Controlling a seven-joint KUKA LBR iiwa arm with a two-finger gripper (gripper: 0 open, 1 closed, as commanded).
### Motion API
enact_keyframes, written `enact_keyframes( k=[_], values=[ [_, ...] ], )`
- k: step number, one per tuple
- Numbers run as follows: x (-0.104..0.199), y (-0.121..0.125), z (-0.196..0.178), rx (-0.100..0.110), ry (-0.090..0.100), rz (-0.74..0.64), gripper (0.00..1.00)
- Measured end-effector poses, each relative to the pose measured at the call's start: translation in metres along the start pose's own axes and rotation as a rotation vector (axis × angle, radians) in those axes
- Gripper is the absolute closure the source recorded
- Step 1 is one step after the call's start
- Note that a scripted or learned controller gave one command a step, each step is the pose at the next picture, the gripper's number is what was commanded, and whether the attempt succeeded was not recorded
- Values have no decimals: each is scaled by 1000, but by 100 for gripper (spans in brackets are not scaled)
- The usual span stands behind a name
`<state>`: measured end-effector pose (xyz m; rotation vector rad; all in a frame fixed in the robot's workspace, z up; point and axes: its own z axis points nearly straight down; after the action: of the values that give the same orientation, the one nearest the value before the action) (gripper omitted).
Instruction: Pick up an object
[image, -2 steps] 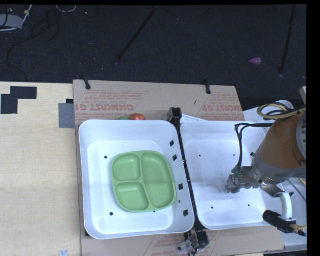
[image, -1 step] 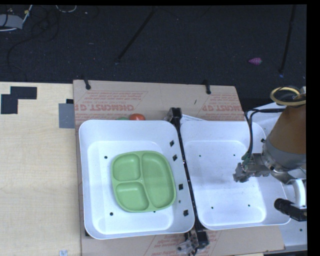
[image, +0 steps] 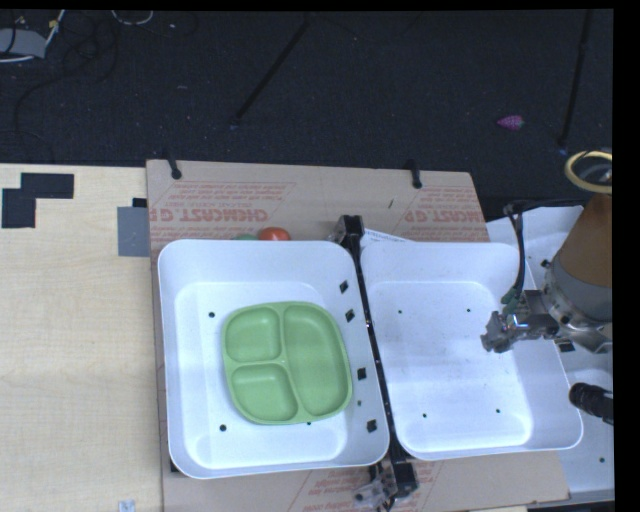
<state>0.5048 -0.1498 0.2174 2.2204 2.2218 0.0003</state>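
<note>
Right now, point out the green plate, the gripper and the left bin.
green plate (image: 287, 362), camera view, centre where its dividers meet
gripper (image: 497, 336), camera view, its tip over the right bin's right side
left bin (image: 190, 270), camera view, bare upper-left wall

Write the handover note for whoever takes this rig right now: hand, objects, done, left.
Hand: over the right edge of the right bin, with nothing seen between its fingers; whether they are open or shut can't be told.
Objects: green plate, three compartments, lying flat in the left bin. A small orange-red thing sits behind the left bin on the cardboard.
Done: nothing picked up.
Left: reach across to the plate, grasp it and lift.
</note>
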Motion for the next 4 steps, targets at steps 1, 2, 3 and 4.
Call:
enact_keyframes(
  k=[1,2,3,4],
  values=[
    [-1,1,-47,-2,0,-1,100],
    [46,26,-51,1,2,-4,100],
    [91,41,-52,2,1,-3,100],
    [143,68,-48,2,1,-3,100]
  ],
)
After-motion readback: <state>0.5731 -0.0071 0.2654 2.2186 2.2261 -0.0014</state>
